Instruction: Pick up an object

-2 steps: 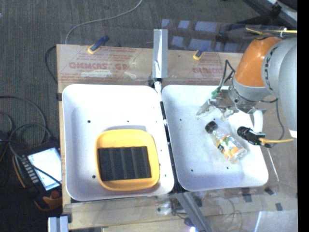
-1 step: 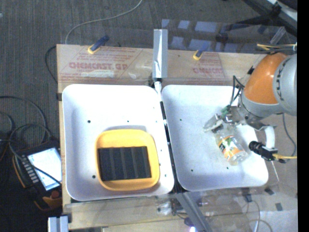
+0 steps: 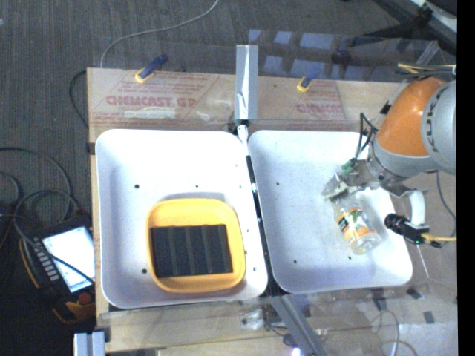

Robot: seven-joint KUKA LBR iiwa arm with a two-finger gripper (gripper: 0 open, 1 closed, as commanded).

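Observation:
A small clear plastic bottle [image 3: 356, 228] with a yellow and green label lies on its side in the right bin [image 3: 297, 199], towards that bin's right side. My gripper [image 3: 340, 183] hangs low over the right bin, just above and left of the bottle's top end. It looks close to the bottle, and I cannot tell whether they touch. The grey arm with its orange band [image 3: 407, 128] comes in from the right. A yellow tray-like object [image 3: 196, 246] with a dark ribbed centre rests in the left bin [image 3: 133, 169], near its front.
The two white bins meet at a raised divider [image 3: 252, 191] in the middle. Cables and a black fitting [image 3: 404, 225] hang off the wrist beside the bottle. A brown board [image 3: 171, 102] lies behind the bins. A tablet [image 3: 63, 254] sits on the floor at the left.

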